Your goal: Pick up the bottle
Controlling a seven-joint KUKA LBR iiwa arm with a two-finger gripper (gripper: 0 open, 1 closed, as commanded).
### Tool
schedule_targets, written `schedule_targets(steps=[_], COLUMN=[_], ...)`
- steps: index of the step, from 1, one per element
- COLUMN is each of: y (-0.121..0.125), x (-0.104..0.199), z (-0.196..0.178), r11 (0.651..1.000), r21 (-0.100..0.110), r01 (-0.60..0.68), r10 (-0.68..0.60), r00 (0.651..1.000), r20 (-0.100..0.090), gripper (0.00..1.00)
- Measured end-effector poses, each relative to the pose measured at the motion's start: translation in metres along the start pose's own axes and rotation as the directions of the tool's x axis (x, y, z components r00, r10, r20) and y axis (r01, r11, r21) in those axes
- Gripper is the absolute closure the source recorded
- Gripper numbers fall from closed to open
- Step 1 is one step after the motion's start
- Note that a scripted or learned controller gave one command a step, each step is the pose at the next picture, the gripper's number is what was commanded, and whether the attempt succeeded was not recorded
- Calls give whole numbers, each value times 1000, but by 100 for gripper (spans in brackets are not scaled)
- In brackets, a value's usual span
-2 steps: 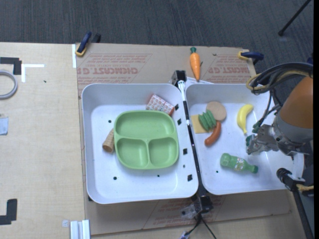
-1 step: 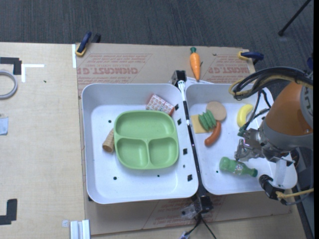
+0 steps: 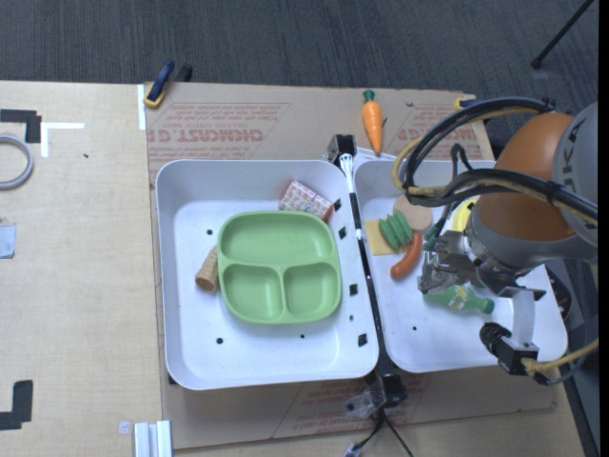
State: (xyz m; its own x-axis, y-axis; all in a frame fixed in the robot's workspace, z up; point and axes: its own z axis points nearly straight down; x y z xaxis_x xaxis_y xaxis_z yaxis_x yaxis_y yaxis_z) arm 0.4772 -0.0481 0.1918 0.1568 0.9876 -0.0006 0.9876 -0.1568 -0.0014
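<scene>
Desk (image 3: 76,331): a tan cardboard-covered surface that carries two shallow white bins side by side.
Right bin (image 3: 419,346): the white bin on the arm's side; its near floor is bare white, with its contents gathered toward the middle and far end.
Bottle (image 3: 461,299): a small green bottle lying on its side in the right bin, directly under the wrist of the arm.
Gripper (image 3: 440,272): a dark metal gripper lowered into the right bin, right at the bottle; I cannot tell from this angle whether it is apart, together or clamped on the bottle.
Arm (image 3: 533,193): grey with an orange band, leaning in from the right over the right bin, black cables looping above it.
Other items in right bin: a red-orange sausage shape (image 3: 407,254) lying slantwise just left of the gripper, and beyond it a green ridged piece (image 3: 394,229) on a yellow flat piece (image 3: 382,241).
Left bin (image 3: 186,350): it holds a green divided tray (image 3: 281,266) with three compartments, a tan cork-like piece (image 3: 207,269) touching the tray's left edge, and a small patterned packet (image 3: 305,198) at its far edge.
Beyond the bins: a toy carrot (image 3: 371,120) lying on the cardboard.
</scene>
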Motion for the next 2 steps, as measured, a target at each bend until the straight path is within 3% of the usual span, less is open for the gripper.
schedule_targets(steps=[1,2], y=[-9,-23], x=[59,146], z=[-2,-39], r11=[985,972], r21=[0,0], r01=[-175,-236], r10=[175,236], r00=[985,972], r20=[0,1], gripper=[100,100])
